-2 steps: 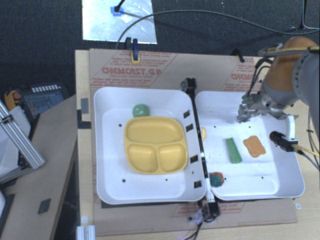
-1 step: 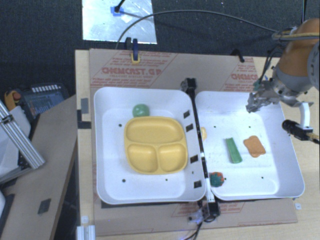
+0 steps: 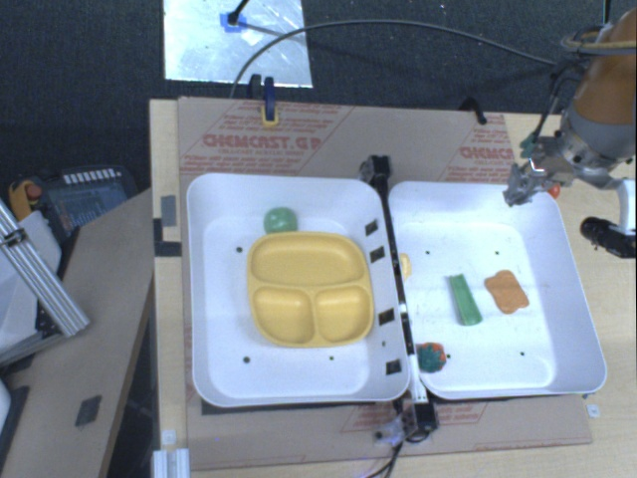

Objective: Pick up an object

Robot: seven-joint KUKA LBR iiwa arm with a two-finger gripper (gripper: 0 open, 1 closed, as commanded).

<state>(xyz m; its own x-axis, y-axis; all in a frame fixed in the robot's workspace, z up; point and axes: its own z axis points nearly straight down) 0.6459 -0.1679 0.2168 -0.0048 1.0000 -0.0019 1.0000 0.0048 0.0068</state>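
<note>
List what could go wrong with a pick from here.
1. The gripper sits over the right bin's far corner, away from every object, so closing here would likely grab nothing.
2. The green block and orange piece lie close together; reaching for one may nudge the other.

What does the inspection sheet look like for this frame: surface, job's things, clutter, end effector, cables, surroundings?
Surface: two white bins side by side on a cardboard sheet, left bin, right bin.
Job's things: right bin holds a green block, an orange piece and a small teal and red object near its front left corner. Left bin holds a yellow divided tray with a green ball behind it.
Clutter: a small yellow item by the divider.
End effector: end effector above the right bin's far right corner, nothing between its fingers.
Cables: black cable arcing across the back.
Surroundings: foil sheet on dark floor; pendant at left.
</note>
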